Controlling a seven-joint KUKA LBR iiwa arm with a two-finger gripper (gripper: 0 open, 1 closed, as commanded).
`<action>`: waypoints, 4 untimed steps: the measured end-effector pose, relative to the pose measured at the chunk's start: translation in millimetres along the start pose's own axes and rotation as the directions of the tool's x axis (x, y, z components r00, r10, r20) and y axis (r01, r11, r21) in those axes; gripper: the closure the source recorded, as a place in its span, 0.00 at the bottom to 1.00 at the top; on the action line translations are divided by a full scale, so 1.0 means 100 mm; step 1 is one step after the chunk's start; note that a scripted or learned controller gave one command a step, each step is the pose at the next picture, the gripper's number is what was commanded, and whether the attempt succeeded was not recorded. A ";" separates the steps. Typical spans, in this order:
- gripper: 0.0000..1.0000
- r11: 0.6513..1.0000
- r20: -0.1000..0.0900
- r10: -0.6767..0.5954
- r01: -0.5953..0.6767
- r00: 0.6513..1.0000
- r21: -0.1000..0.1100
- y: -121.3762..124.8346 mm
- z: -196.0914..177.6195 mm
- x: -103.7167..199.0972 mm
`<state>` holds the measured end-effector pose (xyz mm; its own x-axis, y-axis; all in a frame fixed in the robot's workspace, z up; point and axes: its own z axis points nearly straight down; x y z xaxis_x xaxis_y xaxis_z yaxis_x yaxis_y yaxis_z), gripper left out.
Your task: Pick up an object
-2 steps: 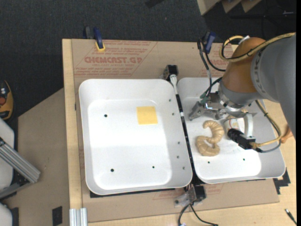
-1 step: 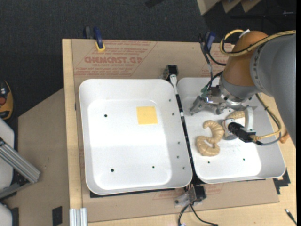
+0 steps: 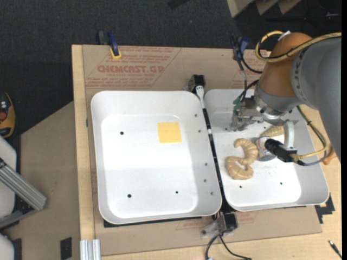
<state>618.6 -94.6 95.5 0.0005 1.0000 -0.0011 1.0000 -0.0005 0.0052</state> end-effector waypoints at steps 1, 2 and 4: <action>1.00 1.000 0.000 -0.007 0.007 1.000 -0.016 0.38 -1.74 0.40; 1.00 1.000 -0.004 -0.008 0.008 1.000 0.010 0.38 -1.25 1.19; 1.00 1.000 -0.001 -0.005 0.005 1.000 0.014 0.47 -1.49 2.38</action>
<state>664.8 144.0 243.9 -0.0049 1.0000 0.0002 0.9999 0.0049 -0.0091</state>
